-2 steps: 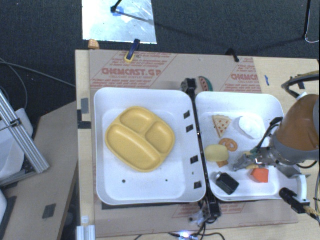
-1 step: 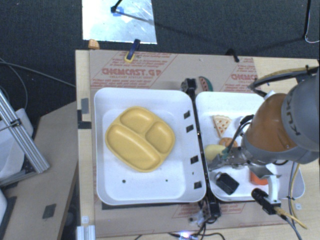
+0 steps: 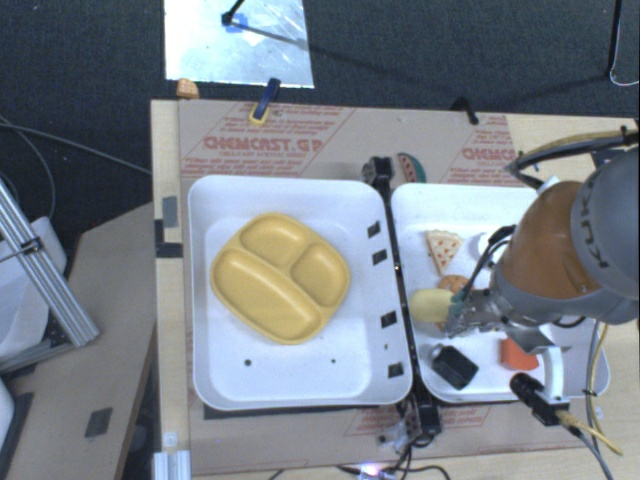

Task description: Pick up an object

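Likeliest target, as a judgement: pale yellow rounded object, lying in the right bin close against its left wall, about halfway down. No single item named by the task, so picked out only by nearness to the tool.

Gripper just to the right of it, touching or nearly so. Cannot tell which, with dark cabling and the wrist housing above. Open, closed or gripping: cannot tell from this slant. No object visibly held.

Arm reaching in from the right, bulky orange-brown section hanging over the middle of the right bin and hiding part of its floor. Low over the bin, which suggests the grasp step itself rather than an approach.

Around the target:
- tan triangular wedge above it, apart
- small orange-brown piece between wedge and gripper, too obscured to identify
- black block below, near the bin's front-left corner, tilted
- red-orange piece to the right of the block, partly under the wrist

Crowded corner, hence some risk of nudging a neighbour or pinning the target against the wall instead of enclosing it.

Left bin alongside, holding a yellow divided tray lying flat at an angle — well apart from the gripper, probably not involved.
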You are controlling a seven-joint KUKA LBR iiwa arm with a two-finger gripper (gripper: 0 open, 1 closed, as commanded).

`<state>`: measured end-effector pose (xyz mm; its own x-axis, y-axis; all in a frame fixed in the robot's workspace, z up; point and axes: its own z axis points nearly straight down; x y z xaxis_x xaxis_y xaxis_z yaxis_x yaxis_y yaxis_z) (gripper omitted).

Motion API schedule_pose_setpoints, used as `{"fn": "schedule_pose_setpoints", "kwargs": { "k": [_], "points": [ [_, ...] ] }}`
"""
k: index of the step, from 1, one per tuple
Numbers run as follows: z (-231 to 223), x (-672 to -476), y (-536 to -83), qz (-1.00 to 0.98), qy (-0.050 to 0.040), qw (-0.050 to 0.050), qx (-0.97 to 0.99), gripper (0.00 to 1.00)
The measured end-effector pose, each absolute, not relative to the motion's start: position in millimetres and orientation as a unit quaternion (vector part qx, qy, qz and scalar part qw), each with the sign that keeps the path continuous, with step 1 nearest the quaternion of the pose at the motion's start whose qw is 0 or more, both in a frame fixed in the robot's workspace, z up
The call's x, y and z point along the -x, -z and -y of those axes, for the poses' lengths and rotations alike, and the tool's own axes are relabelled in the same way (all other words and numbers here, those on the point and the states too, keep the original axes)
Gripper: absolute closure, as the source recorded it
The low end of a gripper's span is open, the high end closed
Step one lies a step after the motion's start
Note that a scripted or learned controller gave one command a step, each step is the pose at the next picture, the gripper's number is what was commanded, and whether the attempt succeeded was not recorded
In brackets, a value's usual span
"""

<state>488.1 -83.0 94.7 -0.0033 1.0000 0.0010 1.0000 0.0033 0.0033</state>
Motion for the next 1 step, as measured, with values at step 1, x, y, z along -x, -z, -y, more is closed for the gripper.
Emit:
{"fn": "schedule_pose_setpoints", "kwargs": {
  "k": [1],
  "points": [
    [34.4,-538.3,-190.2,-0.711,-0.0051,0.005,-0.703,1.00]
  ]
}}
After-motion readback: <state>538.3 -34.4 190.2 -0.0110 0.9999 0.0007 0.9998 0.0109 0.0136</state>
